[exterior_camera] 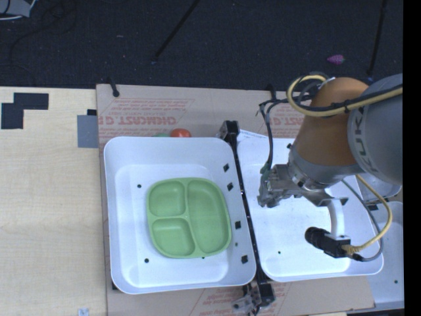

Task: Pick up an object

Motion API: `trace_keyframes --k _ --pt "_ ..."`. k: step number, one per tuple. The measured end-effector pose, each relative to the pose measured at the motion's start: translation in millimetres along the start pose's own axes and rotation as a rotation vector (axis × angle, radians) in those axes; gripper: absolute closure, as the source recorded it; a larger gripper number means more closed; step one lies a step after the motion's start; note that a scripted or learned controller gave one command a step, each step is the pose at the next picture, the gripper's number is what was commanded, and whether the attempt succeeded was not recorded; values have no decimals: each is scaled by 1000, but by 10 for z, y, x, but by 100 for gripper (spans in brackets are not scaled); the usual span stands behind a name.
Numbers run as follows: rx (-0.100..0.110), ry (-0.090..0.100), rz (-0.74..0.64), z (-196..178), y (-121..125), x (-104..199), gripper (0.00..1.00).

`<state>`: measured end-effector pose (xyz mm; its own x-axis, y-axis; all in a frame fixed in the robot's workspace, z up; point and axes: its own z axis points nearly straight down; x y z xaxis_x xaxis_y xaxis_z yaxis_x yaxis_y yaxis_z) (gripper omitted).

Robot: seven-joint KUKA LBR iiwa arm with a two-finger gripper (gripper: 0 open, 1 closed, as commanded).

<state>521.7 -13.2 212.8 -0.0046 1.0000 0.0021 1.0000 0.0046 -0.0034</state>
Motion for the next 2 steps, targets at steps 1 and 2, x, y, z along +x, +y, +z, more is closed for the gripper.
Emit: trace_keyframes --k 1,2 --pt "0 0 1 77 144 463 100" --pt "0 0 1 133 300 942 100"
